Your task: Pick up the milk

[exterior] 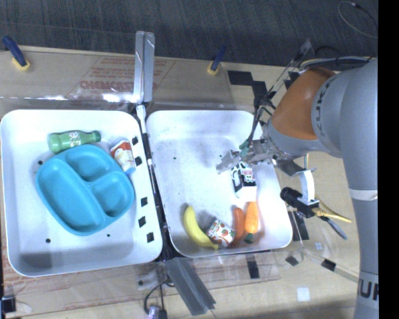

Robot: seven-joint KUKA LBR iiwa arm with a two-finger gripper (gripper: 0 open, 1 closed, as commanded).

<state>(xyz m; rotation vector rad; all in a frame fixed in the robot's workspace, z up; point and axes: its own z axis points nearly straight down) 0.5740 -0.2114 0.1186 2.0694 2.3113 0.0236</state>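
We see a light wooden bench [186, 72] with two shallow white bins side by side, and dark grey floor behind it. Blue clamps sit on the far edge of the bench.

Near the front of the right white bin [186, 145] lie a yellow banana [195, 227], a small red and white pouch [221, 232], an orange carrot [252, 218] and a second, redder carrot [238, 220], all close together.

A bit further back in that bin is the small black and white milk carton [244, 178]. It lies near the right wall of the bin. The two-finger metal gripper [241, 159] sits right over its far end, and looks to be touching it. We cannot tell if the gripper is open or closed, or if it grips the milk. The big grey arm with the orange band [306, 111] comes in from the right.

In the left white bin [26, 244] we see a blue plastic tray with three parts [83, 188]. Touching its far right corner is a small red and white carton [123, 155]. Behind the tray lies a green bottle [73, 139] on its side.
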